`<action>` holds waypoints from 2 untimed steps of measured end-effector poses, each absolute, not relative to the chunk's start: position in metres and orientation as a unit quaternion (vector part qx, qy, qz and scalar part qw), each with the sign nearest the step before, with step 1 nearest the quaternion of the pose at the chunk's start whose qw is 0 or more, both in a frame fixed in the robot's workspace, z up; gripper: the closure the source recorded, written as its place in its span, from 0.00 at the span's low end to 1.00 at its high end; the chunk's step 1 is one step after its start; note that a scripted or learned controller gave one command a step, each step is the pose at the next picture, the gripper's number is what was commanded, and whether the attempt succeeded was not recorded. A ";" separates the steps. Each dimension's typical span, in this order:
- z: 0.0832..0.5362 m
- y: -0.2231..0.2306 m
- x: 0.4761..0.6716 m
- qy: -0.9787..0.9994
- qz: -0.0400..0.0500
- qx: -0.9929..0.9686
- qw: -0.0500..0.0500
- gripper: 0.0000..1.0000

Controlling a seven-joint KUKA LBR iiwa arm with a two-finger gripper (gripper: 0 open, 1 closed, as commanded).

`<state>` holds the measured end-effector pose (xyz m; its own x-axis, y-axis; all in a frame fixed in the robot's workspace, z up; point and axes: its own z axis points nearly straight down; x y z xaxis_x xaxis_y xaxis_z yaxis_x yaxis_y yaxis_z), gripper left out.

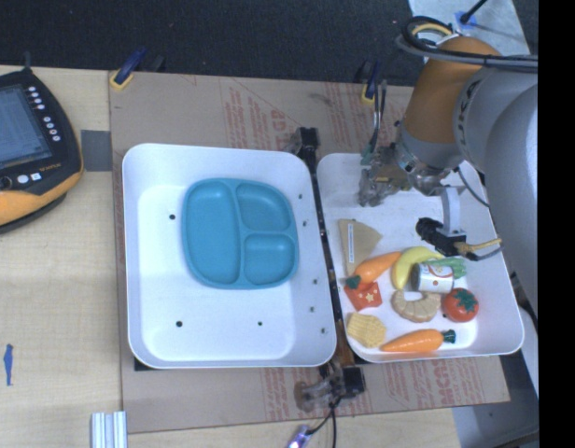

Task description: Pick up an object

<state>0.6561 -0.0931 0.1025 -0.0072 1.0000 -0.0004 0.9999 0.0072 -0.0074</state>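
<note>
We see the gripper (373, 194) low over the upper left corner of the right bin (493, 348), above bare white floor, and we cannot tell whether it is spread or closed. Nothing visible sits in its grasp. The grey arm (474, 101) with its orange band comes in from the upper right of the frame.

Just below the gripper lies a tan wedge (364, 239), apart from it. Below that, an orange carrot (374, 267) slants toward a yellow banana (413, 259), with a red piece (364, 295) at the carrot's lower left end. A small can (435, 278) lies against the banana, a round cookie (415, 307) just under it, and a red tomato (461, 304) to their right. Along the lower edge of this bin are a yellow waffle (366, 329) and a second carrot (413, 342).

The left bin (147, 325) holds a blue divided plate (240, 231) near its middle. Both bins rest on a brown cardboard sheet (203, 101), and a tablet (26, 147) with an orange rim lies at the frame's left edge.
</note>
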 end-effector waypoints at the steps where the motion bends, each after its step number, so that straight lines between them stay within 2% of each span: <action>1: 0.102 -0.093 0.656 -0.710 0.003 -0.705 0.003 0.00; 2: 0.092 -0.096 0.656 -0.708 0.002 -0.706 0.002 0.00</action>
